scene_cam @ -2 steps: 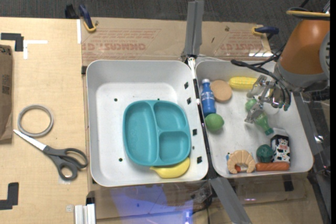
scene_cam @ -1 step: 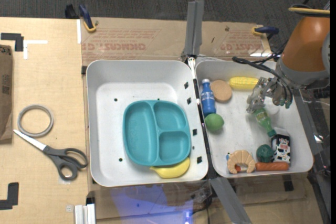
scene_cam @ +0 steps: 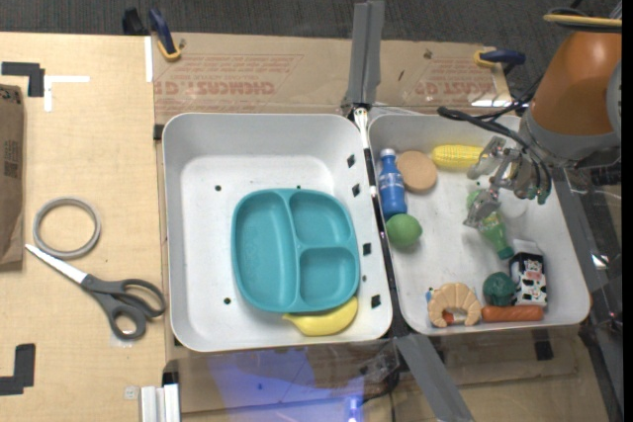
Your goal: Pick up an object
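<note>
Gripper (scene_cam: 492, 203) sits low over the right bin (scene_cam: 564, 212), arm (scene_cam: 579, 89) coming in from the right edge with the orange band above the wrist. Fingers are lost in wrist clutter and a pale green/clear item right under them, so can't tell how far open they are or whether anything is actually clamped.

Landmark: green ball (scene_cam: 403, 231), near the left wall of the right bin.
- Blue bottle (scene_cam: 391, 183): just above the ball, touching or nearly, lying along the bin's left wall, white cap at the far end.
- Tan round disc (scene_cam: 419, 173): up-right of the ball, just beside the bottle.
- Corn cob (scene_cam: 456, 155): further up-right, past the disc, near the bin's back wall.
- Pale green item (scene_cam: 492, 230): right of the ball, directly under the gripper; contact unclear.
- Dark green round thing (scene_cam: 498, 289): down-right of the ball.
- Black-and-white box (scene_cam: 530, 278): just right of that dark green thing, upright-ish.
- Croissant-like piece (scene_cam: 454, 303): below-right of the ball, by the front wall.
- Orange carrot (scene_cam: 512, 313): right of the croissant, lying flat along the front wall.

Left bin (scene_cam: 198, 212), left of the ball: teal divided plate (scene_cam: 295, 249), banana (scene_cam: 323, 319) poking out from under its front edge.

Well left of the ball, on the bench outside the bins: scissors (scene_cam: 104, 291), tape ring (scene_cam: 66, 226).
</note>
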`<state>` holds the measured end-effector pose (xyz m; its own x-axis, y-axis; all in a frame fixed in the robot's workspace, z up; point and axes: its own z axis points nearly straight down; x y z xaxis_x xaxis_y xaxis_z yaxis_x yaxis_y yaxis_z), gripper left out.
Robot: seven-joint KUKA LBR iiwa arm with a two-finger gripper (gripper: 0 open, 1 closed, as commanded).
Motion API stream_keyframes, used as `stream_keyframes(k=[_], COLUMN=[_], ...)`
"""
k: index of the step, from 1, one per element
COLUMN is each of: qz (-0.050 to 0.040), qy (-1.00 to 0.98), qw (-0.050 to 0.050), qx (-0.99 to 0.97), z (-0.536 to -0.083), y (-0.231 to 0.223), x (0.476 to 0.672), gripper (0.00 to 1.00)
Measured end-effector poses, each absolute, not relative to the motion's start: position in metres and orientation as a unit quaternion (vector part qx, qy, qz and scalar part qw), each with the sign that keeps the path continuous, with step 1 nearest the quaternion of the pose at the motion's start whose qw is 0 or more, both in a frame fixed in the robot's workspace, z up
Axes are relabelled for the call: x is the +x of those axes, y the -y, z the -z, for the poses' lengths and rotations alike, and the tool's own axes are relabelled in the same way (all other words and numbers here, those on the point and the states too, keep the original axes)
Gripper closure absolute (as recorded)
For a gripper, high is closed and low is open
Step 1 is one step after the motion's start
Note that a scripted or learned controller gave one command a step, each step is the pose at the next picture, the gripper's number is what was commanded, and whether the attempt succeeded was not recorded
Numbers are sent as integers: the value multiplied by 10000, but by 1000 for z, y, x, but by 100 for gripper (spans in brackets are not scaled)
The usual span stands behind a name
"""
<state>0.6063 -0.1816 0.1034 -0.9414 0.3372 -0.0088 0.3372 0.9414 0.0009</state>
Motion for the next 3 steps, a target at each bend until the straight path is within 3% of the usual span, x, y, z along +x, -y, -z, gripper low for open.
stream_keyframes(k=[1, 2, 3], qz=[4, 5, -3], qy=[-9853, -9853, -9868], qw=[74, 72, 18], qx=[1709, 1708, 1619], z=[-114, -114, -93], y=[182, 182, 219], x=[608, 608, 584], gripper=[100, 0, 0])
